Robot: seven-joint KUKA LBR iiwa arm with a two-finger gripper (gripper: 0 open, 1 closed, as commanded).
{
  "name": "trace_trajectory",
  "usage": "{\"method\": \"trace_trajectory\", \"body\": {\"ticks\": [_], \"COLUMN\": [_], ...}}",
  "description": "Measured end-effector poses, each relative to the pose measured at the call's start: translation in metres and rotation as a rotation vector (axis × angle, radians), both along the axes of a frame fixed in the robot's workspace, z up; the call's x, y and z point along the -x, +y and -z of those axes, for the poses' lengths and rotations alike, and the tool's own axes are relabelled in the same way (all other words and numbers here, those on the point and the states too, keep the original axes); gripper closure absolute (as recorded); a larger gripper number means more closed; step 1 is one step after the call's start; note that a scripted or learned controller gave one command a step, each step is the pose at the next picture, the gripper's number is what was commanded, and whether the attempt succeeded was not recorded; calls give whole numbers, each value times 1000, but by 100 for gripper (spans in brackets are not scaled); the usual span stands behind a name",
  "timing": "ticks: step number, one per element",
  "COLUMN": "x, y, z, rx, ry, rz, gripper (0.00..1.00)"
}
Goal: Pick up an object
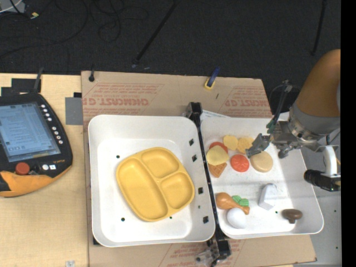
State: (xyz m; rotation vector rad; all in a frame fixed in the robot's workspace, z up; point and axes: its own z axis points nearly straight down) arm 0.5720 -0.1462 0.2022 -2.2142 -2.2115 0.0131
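On the far left, a control pendant (pixel 30 143) is seen; next, a yellow divided plate (pixel 154 182) lies in the left bin (pixel 103 132). Toy foods are scattered in the right bin (pixel 311 216), where the gripper (pixel 260 147) hangs beside a tan round piece (pixel 262 162). Its grip cannot be told; nothing is seen lifted yet.

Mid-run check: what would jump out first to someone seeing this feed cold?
The big yellow divided tray lying in the left bin. Then the cluster of toy food in the right bin, with the arm's tool low over the round tan piece beside the red tomato slice.
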Motion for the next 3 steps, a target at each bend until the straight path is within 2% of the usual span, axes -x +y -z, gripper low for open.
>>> {"method": "trace_trajectory", "body": {"ticks": [1,3], "x": [-2,8], "y": [0,-1], "z": [-6,110], "rx": [2,-1], "ry": [-10,-5], "rz": [-2,-2], "gripper": [0,0]}}
